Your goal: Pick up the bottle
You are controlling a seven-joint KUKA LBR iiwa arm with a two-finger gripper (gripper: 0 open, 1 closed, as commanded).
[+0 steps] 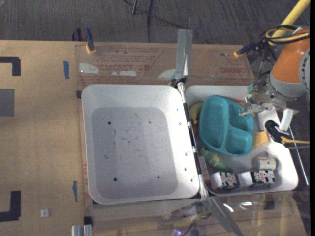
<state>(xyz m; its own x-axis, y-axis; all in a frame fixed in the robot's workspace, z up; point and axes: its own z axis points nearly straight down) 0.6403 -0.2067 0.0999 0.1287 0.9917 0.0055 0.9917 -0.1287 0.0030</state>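
I reach in from the right over the right bin (291, 173), with my gripper (252, 105) hanging above the upper right edge of the teal divided plate (225, 126). From this slanted look down I cannot tell whether my gripper is spread or closed, and I see nothing caught in it; whether it touches the plate's rim is also unclear.

The right bin is crowded. The teal plate sits tilted in its middle, with a yellow banana (195, 112) just beside its left edge and a green item (212, 157) below it. Along the near wall lie two small white bottles with dark labels: one bottle (225, 179) toward the left and a second bottle (264, 173) to its right, both well apart from my gripper. The left bin (93, 102) sits beside it on the wooden worktop (39, 146).
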